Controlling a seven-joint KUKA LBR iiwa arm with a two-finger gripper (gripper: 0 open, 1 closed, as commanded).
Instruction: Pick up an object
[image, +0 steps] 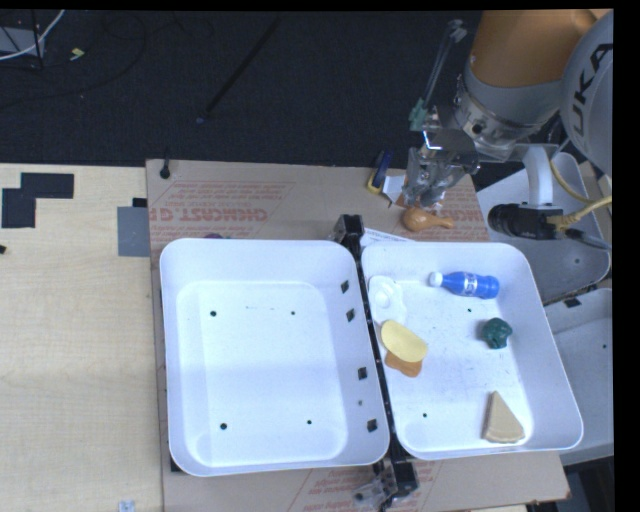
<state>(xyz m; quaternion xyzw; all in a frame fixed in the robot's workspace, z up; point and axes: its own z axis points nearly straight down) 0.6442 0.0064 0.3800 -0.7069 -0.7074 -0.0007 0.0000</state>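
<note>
1. Gripper (432, 192) hangs beyond the far rim of the right bin (560, 400), over the cardboard – a small tan object (424, 219) sits right at its tip, but I can't tell if it's gripped or how wide the tool stands.
2. Other candidates all lie inside the right bin, i.e. nearer the camera than the tool: blue bottle (467, 285) closest to that far rim, long axis running across the bin.
3. Green lump (495, 332), yellow slice (403, 346) and tan wedge (503, 419) sit farther in – wedge nr the near rim.
</note>
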